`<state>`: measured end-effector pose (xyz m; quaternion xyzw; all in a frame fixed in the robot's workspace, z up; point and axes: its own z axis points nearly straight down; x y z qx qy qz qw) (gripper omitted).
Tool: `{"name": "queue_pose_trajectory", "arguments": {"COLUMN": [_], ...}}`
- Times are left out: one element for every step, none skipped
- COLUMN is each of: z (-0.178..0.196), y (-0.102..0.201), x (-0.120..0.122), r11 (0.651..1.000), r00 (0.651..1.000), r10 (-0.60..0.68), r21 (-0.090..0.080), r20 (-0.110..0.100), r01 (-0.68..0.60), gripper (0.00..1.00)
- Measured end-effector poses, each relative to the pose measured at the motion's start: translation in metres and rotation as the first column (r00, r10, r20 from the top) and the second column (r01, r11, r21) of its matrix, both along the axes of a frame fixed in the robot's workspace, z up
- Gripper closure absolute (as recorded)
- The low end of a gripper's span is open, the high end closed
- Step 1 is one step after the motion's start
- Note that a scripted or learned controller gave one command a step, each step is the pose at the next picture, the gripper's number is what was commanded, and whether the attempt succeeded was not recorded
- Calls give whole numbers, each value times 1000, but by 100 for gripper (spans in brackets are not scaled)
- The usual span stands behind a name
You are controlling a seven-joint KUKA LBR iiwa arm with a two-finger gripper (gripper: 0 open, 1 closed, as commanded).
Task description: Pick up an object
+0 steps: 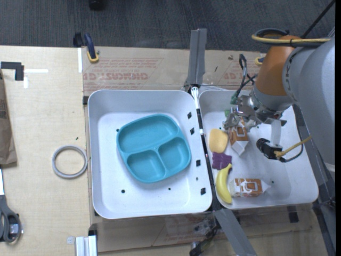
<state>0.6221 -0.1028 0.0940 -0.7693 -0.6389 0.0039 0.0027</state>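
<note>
The gripper (pixel 238 122) hangs over a small orange-and-white carton (pixel 238 134) in the right bin (pixel 298 188) (its grasp cannot be told); it should descend squarely, avoiding the yellow fruit (pixel 217 140).

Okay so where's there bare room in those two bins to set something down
Left bin: bare floor rings the blue divided plate, widest along the near edge. Right bin: open floor at the near right corner, beyond the carton. Its left side is crowded: yellow fruit, purple piece, banana, gripper above.
</note>
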Motion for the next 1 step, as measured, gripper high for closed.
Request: {"name": "queue_pose_trajectory", "arguments": {"z": [94], "y": [56], "x": [34], "r11": [998], "r00": [998], "r10": [-57], "r21": [-1], "r20": [3], "r01": [57], "gripper": [100]}}
